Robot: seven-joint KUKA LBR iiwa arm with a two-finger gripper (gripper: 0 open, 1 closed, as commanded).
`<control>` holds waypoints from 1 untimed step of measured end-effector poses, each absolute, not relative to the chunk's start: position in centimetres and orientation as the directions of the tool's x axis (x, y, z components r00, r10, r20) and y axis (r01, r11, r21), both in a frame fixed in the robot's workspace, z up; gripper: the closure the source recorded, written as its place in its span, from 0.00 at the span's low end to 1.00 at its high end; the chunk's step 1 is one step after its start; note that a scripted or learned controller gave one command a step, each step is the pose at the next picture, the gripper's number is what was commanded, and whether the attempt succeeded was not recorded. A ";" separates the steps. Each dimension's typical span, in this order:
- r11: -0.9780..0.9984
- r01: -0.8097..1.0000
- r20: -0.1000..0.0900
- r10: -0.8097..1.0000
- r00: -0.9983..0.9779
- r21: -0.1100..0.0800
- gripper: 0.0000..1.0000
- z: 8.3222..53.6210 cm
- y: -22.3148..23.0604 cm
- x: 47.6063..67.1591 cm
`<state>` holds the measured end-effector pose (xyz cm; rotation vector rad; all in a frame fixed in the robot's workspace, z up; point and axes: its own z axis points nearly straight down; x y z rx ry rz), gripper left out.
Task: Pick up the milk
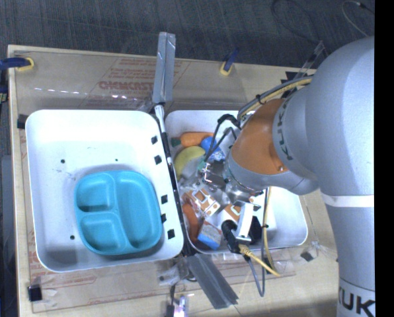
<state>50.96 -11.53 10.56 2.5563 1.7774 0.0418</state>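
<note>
Camera view: both bins were seen from above, at a slant.
Gripper (210, 180): was lowered into the right bin (296, 224), over a heap of small items.
Grip state: could not be told.
Milk (209, 238): was taken to be the small blue-and-white carton by the right bin's lower edge, near the gripper.
Left bin (45, 150): a blue divided tray (118, 210) was kept inside.

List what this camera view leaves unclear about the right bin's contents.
1. Camera view: the arm covers much of the right bin, hiding whatever lies beneath.
2. Camera view: the packages by the divider are too small and blurred to tell which is the milk.
</note>
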 end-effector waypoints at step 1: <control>-0.250 0.968 0.011 0.968 0.250 0.036 0.00 10.6 -14.0 49.0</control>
